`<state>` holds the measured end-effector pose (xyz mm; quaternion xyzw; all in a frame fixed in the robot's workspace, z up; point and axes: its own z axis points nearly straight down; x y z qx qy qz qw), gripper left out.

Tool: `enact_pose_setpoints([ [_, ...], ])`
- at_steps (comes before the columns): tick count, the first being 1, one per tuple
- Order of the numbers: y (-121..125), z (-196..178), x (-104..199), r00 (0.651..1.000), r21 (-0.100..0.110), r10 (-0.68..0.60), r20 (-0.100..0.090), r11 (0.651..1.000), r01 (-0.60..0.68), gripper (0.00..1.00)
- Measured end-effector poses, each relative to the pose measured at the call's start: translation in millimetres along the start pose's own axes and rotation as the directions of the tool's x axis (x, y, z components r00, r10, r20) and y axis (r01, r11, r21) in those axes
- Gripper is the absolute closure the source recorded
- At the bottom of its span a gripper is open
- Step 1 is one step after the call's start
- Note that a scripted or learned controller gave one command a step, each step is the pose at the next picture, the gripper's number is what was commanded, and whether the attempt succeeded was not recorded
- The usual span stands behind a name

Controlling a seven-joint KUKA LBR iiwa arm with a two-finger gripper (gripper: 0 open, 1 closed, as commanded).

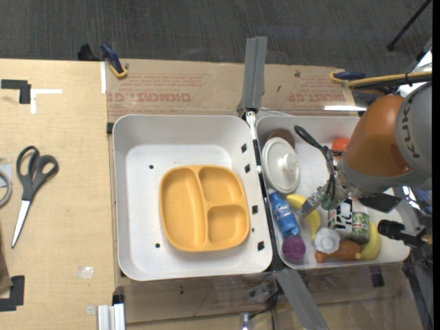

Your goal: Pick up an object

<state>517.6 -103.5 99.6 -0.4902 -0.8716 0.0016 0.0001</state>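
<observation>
Nearest the lens, the grey arm [412, 126] is seen reaching in from the right, its orange band [375, 143] hanging over the right bin. The gripper [322, 201] is lowered among the objects near the middle of that bin; whether it is open or closed cannot be told, since it is largely hidden beneath the wrist.

A pale wooden bench [62, 253] is spread below, with a sheet of brown cardboard [185, 88] laid under the far edge of both bins. The left bin [130, 184] is occupied by a yellow divided plate [204, 208], which lies flat near its centre. The right bin [309, 117] is crowded, and the objects to be picked up are all found in it.

Well apart from the bins, a pair of black-handled scissors [31, 184] is laid on the bench at the left.

Within the right bin, a round white lid [282, 165] is placed near the left wall, and a black spoon [313, 141] is angled just behind it. A blue bottle [282, 214] is laid along the left wall, just below the lid. A black-and-white carton [342, 217] is set just right of the gripper. A banana [371, 246] is curved along the near right corner, touching an orange carrot [344, 251]. A purple ball [293, 248] is lodged in the near left corner, beside a small white cap [326, 241].
</observation>
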Motion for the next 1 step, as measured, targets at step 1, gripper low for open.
enact_pose_setpoints([
  [1,38.9,-174.1,12.2,0.997,0.000,0.080,0.000,0.997,-0.080,1.00],
])
